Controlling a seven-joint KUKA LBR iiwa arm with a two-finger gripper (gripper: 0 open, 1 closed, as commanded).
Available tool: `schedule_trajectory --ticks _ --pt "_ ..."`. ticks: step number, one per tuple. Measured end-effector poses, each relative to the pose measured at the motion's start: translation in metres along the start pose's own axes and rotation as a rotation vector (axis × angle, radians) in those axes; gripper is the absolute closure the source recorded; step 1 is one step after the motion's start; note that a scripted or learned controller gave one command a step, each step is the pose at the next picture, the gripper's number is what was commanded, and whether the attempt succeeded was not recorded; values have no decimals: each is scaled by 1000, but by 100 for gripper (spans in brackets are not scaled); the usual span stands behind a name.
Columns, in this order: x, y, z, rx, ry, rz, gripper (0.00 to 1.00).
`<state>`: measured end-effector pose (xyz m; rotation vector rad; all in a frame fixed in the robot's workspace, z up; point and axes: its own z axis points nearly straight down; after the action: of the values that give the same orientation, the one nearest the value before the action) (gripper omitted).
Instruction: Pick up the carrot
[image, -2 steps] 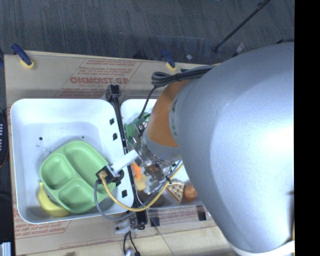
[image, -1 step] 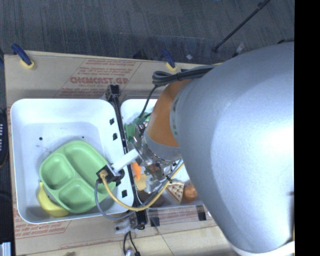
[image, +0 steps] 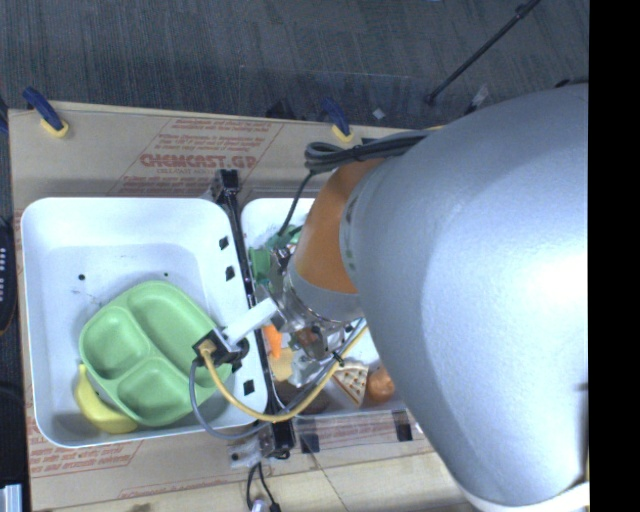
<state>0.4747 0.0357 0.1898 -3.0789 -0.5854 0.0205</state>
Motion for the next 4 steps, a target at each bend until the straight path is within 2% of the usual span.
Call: schedule_trajectory --ticks 4 --pt "0 0 0 0 0 0 0"
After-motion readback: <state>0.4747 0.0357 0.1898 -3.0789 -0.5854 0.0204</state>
